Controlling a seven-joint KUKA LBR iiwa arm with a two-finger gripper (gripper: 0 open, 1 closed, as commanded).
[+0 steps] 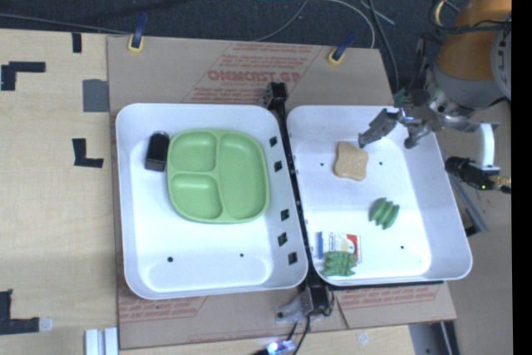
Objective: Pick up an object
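- The end effector [391,129] hovers spread wide and holding nothing over the right bin [432,204], poised for a descent.
- Just beside its left finger lies the tan bread piece [351,162], probably the target.
- Farther off sit the green pickle [384,214], then the small packet [337,244].
- Well apart, the left bin [137,204] carries a green divided plate [219,175] and a black block [157,151].

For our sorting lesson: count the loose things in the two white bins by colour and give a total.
Green: 3 — divided plate, ridged piece, small leafy piece
Black: 1 — small block
Tan: 1 — bread-like piece
White with red print: 1 — packet
Total: 6
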